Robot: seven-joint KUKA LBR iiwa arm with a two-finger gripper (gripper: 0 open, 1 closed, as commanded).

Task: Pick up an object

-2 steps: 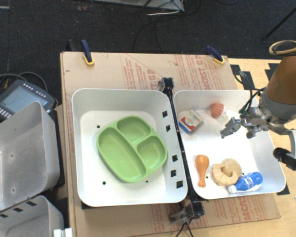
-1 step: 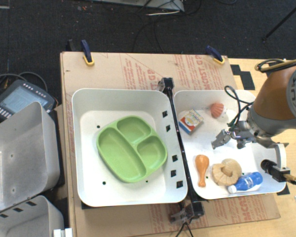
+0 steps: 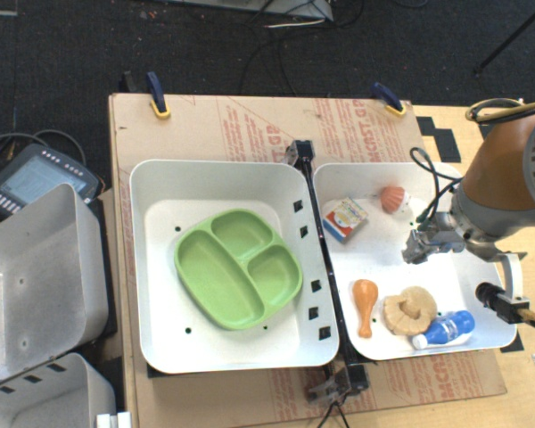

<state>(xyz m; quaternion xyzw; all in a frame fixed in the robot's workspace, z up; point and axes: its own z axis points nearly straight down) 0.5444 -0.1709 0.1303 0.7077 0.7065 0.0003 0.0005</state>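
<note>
We cannot make out the fingers of the dark metal tool (image 3: 416, 248): seen from above they merge into one grey lump over the right shallow white bin (image 3: 374, 175), and the bin floor beneath stays hidden. The grey arm with its orange band (image 3: 508, 172) is cut off by the right edge. The print on the small red, white and blue carton (image 3: 344, 218) is too small for us to read. The label of the blue plastic bottle (image 3: 446, 329) blurs likewise. On the left, the grey plastic crates (image 3: 31, 283) run off the edge and bottom.
</note>
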